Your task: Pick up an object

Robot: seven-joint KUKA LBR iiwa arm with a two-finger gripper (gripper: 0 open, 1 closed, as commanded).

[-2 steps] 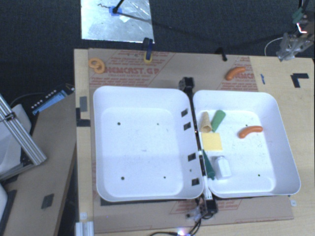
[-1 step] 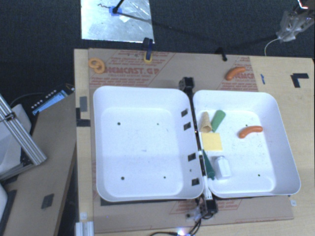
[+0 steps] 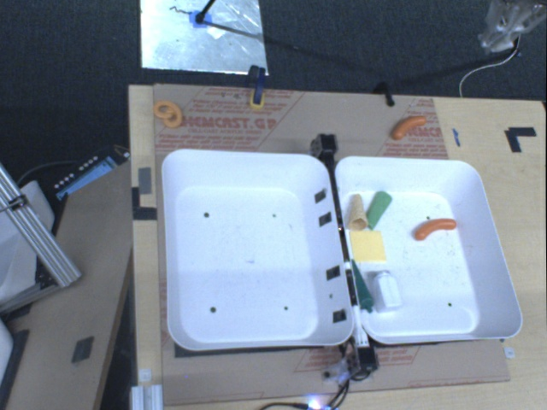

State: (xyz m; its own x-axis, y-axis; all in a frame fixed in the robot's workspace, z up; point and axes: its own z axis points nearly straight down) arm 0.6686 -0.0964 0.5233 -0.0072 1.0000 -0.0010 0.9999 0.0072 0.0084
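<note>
The gripper [image 3: 510, 20] sits in the far top right corner, off the bench and over the dark floor, well apart from both bins; it is a pale, blurred shape and whether it is wide or narrow cannot be told. Nothing is seen in its grasp. The things to pick lie in the right bin [image 3: 487, 220]: one orange sausage [image 3: 435, 227] lying alone toward the middle, one green cylinder [image 3: 379, 207] tilted beside one tan roll [image 3: 356, 212] near the left wall, one flat yellow square [image 3: 368, 246] just below those two, one small white block [image 3: 388, 290] lower still, and one dark green stick [image 3: 363, 290] along the wall beside that block. The left bin [image 3: 244, 165] adjoins it. On the bench's cardboard [image 3: 282, 118] behind the bins lie one more orange sausage [image 3: 408, 127], one orange ring [image 3: 168, 114] and one yellow clamp [image 3: 256, 88].
</note>
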